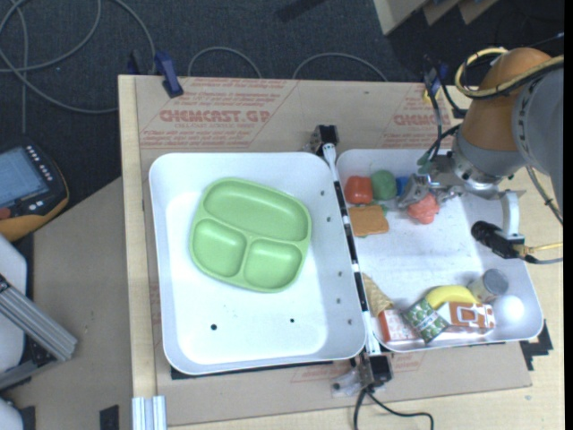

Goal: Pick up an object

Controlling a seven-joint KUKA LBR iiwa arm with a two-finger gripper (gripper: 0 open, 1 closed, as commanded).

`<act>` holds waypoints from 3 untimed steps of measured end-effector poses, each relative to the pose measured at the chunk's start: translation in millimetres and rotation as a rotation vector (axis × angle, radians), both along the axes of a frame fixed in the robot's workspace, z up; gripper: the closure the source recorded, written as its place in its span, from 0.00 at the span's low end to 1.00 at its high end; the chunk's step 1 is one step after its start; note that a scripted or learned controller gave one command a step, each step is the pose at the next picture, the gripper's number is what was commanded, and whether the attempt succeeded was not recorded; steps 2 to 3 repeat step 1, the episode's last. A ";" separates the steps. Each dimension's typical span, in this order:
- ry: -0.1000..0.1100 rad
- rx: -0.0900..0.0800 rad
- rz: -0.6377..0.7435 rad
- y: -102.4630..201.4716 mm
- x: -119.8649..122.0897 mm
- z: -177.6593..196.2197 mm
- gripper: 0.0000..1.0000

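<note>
My gripper (428,189) hangs low over the back of the right bin (421,258), under the orange-banded wrist. It is right above a salmon-red object (424,210) and seems to touch its top; the grip itself is hidden. Just left of it lie a small blue piece (404,187), a green object (383,184) and a red object (358,189). A tan flat piece (369,221) lies in front of those.
In the right bin's front corner sit a banana (448,296), a green packet (426,321), an orange-white box (471,315), a white ball (509,309) and a grey disc (493,283). The left bin (179,312) holds a green divided plate (251,234).
</note>
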State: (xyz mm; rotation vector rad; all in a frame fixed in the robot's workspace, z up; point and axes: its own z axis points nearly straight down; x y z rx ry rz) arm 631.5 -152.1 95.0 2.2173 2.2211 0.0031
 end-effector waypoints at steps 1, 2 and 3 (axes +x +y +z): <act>0.001 0.001 0.001 74.3 -20.3 90.6 1.00; 0.001 0.001 0.001 74.3 -20.3 90.6 1.00; 0.001 0.001 0.001 74.3 -20.3 90.6 1.00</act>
